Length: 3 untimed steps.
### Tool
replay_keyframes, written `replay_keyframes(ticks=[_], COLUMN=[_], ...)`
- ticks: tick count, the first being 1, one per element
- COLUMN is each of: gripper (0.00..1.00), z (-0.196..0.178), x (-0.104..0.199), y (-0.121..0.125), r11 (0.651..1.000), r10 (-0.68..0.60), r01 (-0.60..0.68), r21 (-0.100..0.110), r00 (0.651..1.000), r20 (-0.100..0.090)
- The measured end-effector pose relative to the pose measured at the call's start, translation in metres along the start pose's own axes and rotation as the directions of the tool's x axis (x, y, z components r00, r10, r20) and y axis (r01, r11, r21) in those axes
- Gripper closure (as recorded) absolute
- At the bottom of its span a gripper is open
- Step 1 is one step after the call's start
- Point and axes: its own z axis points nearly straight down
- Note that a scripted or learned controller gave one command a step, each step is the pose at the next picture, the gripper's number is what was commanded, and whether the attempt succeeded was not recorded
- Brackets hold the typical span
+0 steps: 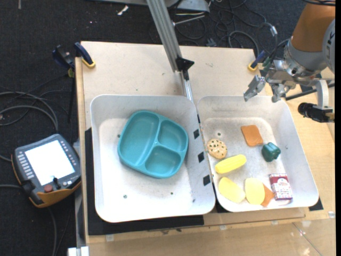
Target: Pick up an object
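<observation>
The gripper hangs over the far rim of the right bin, fingers spread apart with nothing between them. The nearest thing to it is the orange block, lying below it on the bin floor, well apart from the fingertips; the green piece sits just beyond that. The arm leans in from the right, wrist angled down and leftward.
</observation>
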Motion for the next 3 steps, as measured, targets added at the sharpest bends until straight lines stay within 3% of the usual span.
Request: replay_keyframes(ticks=[1, 3], gripper=[0.00, 0.00], z=[0.000, 0.115], x=[0.000, -0.008], y=[0.000, -0.006], r11=[1.000, 1.000], r10=[0.000, 0.003], r01=[0.000, -0.003], r21=[0.000, 0.005], r00=[1.000, 1.000], r20=[0.000, -0.001])
